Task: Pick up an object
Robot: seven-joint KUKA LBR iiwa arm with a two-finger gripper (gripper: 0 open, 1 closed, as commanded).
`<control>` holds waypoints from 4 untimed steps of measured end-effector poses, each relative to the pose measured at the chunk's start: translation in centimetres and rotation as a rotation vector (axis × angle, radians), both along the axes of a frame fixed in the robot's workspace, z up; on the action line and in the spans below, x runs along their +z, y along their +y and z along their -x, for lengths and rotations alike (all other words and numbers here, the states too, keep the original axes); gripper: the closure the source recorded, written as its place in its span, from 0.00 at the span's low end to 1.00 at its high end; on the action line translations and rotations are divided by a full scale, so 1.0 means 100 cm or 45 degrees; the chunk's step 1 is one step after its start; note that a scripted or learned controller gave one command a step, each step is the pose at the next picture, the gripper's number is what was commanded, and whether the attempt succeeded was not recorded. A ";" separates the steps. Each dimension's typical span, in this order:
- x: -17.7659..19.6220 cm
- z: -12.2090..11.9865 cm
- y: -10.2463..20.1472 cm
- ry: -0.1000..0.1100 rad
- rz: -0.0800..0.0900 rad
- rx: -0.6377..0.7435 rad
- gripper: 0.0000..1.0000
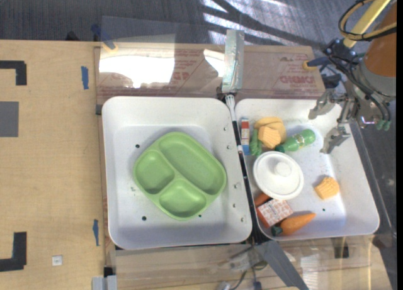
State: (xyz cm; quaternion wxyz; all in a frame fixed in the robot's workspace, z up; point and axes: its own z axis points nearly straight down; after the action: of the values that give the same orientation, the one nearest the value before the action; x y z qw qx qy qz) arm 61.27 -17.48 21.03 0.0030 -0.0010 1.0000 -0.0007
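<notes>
A green divided plate (180, 173) lies in the left bin (116, 156). The right bin (362, 213) holds a white bowl (279, 173), toy foods, and a carrot (296, 221). Above its far corner hangs the tool (332, 124), fingers spread, holding nothing; no pick made yet.

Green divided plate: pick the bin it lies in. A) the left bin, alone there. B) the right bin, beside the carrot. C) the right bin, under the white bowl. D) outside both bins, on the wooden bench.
A: the green divided plate lies flat in the left bin with nothing else in it, while the white bowl and the carrot sit in the right bin.
</notes>
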 end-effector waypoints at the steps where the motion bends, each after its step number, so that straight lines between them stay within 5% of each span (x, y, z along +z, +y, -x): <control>1: 0.000 0.000 0.000 0.000 0.000 0.000 0.00; 2: -0.110 -0.005 0.009 -0.007 -0.002 -0.336 0.00; 3: -0.122 -0.008 0.070 -0.005 -0.007 -0.785 0.00; 4: -0.123 -0.044 0.076 0.001 -0.002 -1.263 0.00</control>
State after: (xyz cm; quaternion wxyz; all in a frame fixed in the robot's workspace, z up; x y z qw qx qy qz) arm 65.69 -9.90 8.73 0.0018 0.4749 0.8800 -0.0014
